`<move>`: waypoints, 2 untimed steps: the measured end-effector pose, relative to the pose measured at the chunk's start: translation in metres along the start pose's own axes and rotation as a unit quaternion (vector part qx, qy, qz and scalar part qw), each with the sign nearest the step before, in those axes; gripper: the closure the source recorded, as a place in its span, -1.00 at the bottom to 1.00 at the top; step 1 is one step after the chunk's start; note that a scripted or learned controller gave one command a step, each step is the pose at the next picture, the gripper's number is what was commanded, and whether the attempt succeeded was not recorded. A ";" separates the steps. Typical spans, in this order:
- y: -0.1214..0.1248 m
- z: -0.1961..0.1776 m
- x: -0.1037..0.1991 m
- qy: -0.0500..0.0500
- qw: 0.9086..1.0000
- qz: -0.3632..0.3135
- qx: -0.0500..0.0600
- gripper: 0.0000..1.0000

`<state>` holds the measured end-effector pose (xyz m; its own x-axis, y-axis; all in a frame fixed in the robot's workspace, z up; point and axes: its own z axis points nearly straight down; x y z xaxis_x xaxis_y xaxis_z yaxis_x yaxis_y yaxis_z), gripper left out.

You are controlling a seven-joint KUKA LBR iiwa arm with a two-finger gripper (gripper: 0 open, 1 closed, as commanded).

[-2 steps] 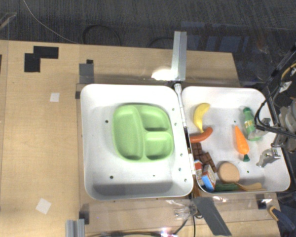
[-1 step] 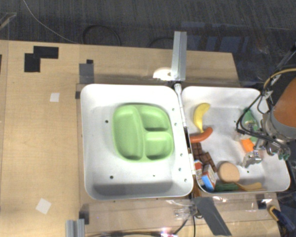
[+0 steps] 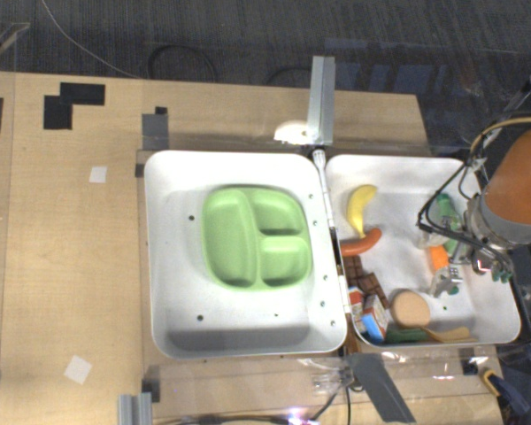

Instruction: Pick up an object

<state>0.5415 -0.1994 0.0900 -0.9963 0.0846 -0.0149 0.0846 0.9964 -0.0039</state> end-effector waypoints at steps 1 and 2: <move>-0.009 0.000 0.025 -0.001 1.000 0.025 0.000 -1.00; 0.000 -0.001 0.045 -0.003 0.994 -0.107 0.001 -1.00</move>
